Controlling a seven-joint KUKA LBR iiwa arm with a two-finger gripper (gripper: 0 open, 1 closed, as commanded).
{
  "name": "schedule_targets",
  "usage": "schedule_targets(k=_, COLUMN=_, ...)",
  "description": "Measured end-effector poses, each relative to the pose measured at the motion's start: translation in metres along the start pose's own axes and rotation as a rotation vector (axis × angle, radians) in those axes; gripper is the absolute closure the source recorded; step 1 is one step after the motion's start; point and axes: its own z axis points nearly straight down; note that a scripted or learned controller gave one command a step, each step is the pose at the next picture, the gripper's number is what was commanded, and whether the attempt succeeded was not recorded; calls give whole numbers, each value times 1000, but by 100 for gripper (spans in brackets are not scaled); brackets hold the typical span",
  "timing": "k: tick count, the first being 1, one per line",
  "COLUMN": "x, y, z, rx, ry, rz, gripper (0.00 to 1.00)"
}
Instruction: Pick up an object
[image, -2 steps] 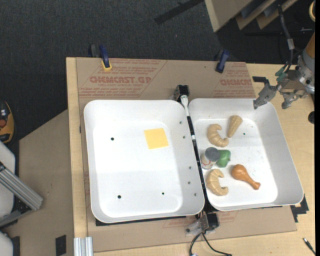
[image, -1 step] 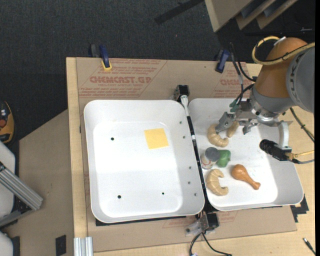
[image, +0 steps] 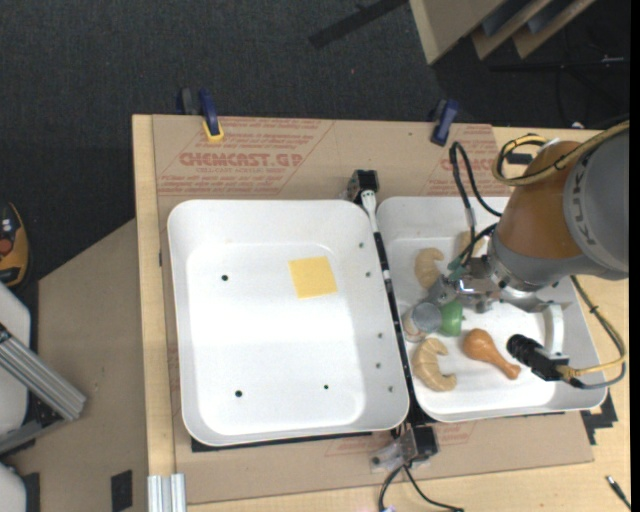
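Two white bins sit on a tan surface (image: 250, 150) printed with red lettering. The left bin (image: 200, 300) holds a flat yellow square (image: 313, 277) and shows small black dots. The right bin (image: 500, 395) holds two beige croissants (image: 434, 364), a green piece (image: 453, 319), a grey disc (image: 427, 318) and an orange-brown drumstick (image: 488, 350). The arm (image: 590, 215) is grey with an orange band. Blue clamps (image: 208, 108) grip the surface's far edge.

Two white bins (image: 190, 300) hold one yellow slice (image: 313, 277), two croissants (image: 435, 364) (both right-hand) and one drumstick (image: 488, 351).
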Motion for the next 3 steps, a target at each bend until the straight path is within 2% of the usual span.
schedule_targets(k=1, x=-1, y=4, z=-14, rx=-12, ry=-4, rz=-1, gripper=100)
schedule_targets(k=2, x=-1, y=4, z=-13, rx=-11, ry=-4, rz=0, gripper=0)
schedule_targets(k=3, x=21, y=-40, z=-2, rx=-3, ry=0, rz=-1, gripper=0)
